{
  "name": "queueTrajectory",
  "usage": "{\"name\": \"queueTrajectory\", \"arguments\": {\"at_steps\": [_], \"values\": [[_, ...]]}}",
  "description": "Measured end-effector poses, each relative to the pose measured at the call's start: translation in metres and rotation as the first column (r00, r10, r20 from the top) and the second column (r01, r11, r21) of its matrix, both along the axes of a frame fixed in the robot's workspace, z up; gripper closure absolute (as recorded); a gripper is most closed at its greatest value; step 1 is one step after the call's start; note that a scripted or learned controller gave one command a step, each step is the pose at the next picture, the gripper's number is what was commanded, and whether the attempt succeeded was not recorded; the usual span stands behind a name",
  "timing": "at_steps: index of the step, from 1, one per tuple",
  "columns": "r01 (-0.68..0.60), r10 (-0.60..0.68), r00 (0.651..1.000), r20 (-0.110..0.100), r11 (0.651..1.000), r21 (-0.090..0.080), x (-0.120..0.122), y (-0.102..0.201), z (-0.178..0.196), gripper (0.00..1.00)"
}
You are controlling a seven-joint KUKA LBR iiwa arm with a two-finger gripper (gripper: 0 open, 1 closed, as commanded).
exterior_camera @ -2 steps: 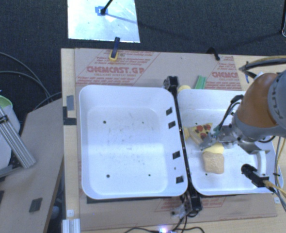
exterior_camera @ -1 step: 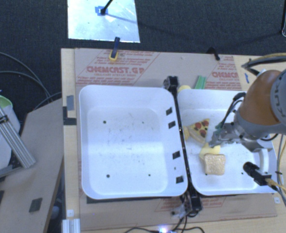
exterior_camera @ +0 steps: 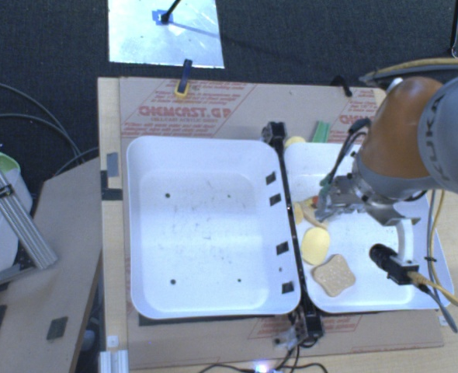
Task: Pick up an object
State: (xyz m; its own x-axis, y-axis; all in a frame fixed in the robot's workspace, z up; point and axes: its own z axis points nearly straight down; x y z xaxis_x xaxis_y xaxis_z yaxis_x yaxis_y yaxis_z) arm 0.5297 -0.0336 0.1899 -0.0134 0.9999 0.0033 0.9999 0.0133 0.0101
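- Grey arm's two-finger gripper (exterior_camera: 327, 205) low in the right white plastic bin (exterior_camera: 369, 298); finger opening and any hold cannot be told.
- Pale yellow rounded object (exterior_camera: 316, 245) and tan toast-shaped slice (exterior_camera: 334, 275) lie just beside it.
- Step, judged: reaching to grasp; next, close and lift.
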Motion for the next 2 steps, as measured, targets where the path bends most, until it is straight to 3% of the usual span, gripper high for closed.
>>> {"name": "queueTrajectory", "arguments": {"at_steps": [1, 2], "values": [[0.007, -0.007, 1.0, -0.009, 1.0, -0.003, -0.016, 0.013, -0.006, 1.0], [0.002, -0.002, 1.0, -0.005, 1.0, 0.0, -0.035, 0.078, 0.033, 1.0]]}}
